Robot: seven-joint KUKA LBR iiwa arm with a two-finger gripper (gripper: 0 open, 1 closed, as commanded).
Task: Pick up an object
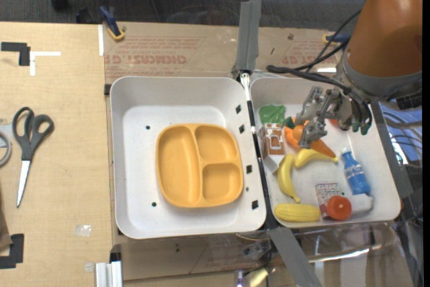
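We see the gripper (316, 119) over the right bin (383, 208) — finger state indeterminate. Adjacent: carrot (321, 144), banana (287, 175), corn (297, 212), blue bottle (355, 173).

- Right bin (388, 165): crowded. The banana (290, 171), corn cob (297, 213), tomato (338, 208), blue bottle (355, 174), carrot (321, 145) and green item (272, 113) lie close together, with narrow gaps between them.
- Left bin (127, 165): the yellow divided plate (199, 165) occupies the centre; bare floor rings it on all sides.
- Divider: the adjoining bin walls form a raised ridge (251, 144).
- The arm (393, 30) overhangs the right bin's far right corner.
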